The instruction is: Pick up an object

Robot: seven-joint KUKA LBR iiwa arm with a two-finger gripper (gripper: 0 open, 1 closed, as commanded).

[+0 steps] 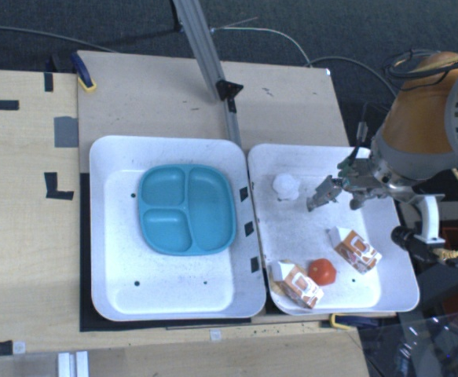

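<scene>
Fingers of the gripper (337, 195) stand apart with nothing between them, hovering over the middle of the right bin (393, 297). Candidates lie below: a tomato (321, 272) near the bin's lower edge, a carton (297, 283) just left of it, a second carton (356, 250) to its upper right, and a white ball (285, 184) at upper left. I'd judge the tomato light, smooth and apt to roll, so close across its widest part. Left bin holds a blue tray (187, 209).
</scene>
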